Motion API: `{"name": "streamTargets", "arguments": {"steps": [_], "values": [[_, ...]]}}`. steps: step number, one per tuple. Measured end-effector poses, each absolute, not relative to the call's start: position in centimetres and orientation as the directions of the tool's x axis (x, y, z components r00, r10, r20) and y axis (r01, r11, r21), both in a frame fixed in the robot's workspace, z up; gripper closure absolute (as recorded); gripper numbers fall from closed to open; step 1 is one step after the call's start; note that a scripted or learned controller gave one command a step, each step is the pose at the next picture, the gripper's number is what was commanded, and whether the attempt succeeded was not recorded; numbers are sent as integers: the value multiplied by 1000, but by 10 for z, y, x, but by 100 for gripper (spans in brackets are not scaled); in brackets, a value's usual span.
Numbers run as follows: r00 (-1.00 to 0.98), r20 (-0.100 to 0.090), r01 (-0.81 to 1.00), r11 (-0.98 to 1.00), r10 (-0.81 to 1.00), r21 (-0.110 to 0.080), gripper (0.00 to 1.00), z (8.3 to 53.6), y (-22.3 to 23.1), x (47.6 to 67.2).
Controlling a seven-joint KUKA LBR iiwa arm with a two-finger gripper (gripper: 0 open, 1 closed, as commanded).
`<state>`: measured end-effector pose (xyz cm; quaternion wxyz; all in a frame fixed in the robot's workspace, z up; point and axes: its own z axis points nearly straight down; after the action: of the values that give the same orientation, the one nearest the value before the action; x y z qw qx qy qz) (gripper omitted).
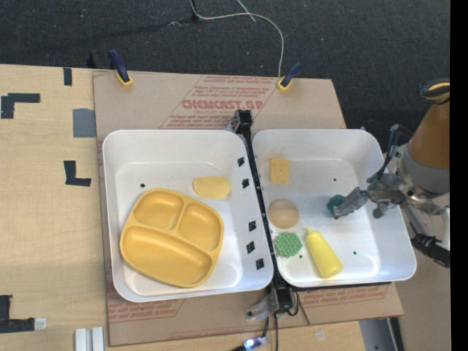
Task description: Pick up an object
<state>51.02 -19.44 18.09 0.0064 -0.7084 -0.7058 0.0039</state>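
Nearest, the yellow bottle (pixel 322 253) looks light, stiff, slippery; grasp across its body. Whether the jaws (pixel 338 207) are clenched cannot be told.

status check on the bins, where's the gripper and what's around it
Gripper low over right bin, nothing seen between fingers. Yellow bottle, green ball, tan ball nearby to its left. Path clear.

The setting is a robotics lab: two white bins (pixel 117 152) sit on a cardboard sheet (pixel 219 101) fixed to a wooden bench (pixel 44 218) by clamps (pixel 121 69), with tape marks (pixel 73 172) and a loose cable (pixel 270 28).
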Motion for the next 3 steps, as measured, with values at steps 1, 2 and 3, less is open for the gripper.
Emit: {"name": "streamTargets", "arguments": {"steps": [1, 2, 3], "values": [[0, 0, 1000, 0, 1000, -2, 0, 187, -194, 514], [0, 2, 1000, 0, 1000, -8, 0, 128, -193, 503], [-1, -2, 1000, 1, 1000, -1, 0, 83, -193, 503]]}}
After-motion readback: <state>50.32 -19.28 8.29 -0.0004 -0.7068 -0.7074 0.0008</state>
